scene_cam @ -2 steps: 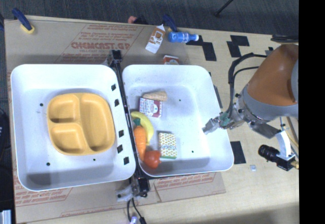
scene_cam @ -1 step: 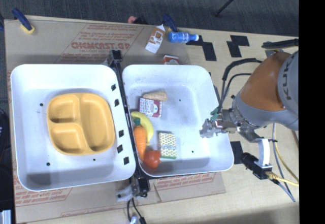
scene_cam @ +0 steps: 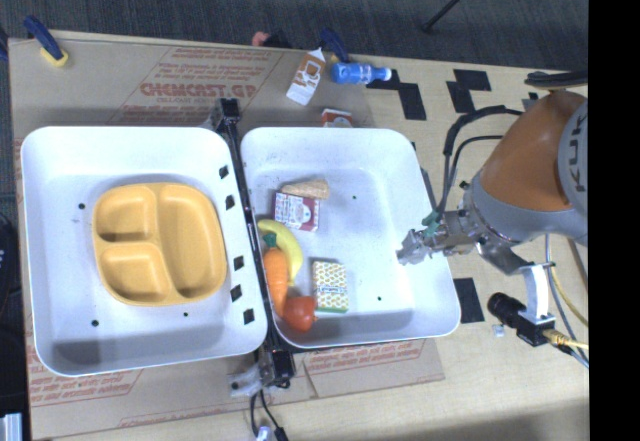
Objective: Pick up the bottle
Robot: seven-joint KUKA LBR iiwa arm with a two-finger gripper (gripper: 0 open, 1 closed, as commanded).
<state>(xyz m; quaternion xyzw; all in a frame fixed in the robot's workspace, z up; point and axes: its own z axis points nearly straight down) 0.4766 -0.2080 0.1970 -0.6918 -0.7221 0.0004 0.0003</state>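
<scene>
Now hovering at the right bin's [scene_cam: 425, 191] right rim, the gripper [scene_cam: 412, 249], arm [scene_cam: 530, 179] reaching in from the right; impossible to tell whether open or shut, nothing visibly held. Probably pausing low over the rim before a pick. Lying on its side well outside both bins, though, the blue bottle [scene_cam: 358, 74], up on the bench [scene_cam: 470, 129] behind the right bin, beside a small carton [scene_cam: 306, 77]. Sitting in the left bin [scene_cam: 40, 229], a yellow divided tray [scene_cam: 158, 241]. Crowding the right bin's left side: banana [scene_cam: 283, 241], carrot [scene_cam: 275, 276], tomato [scene_cam: 298, 313], two little boxes [scene_cam: 330, 286] and a wedge of bread [scene_cam: 305, 189].
</scene>
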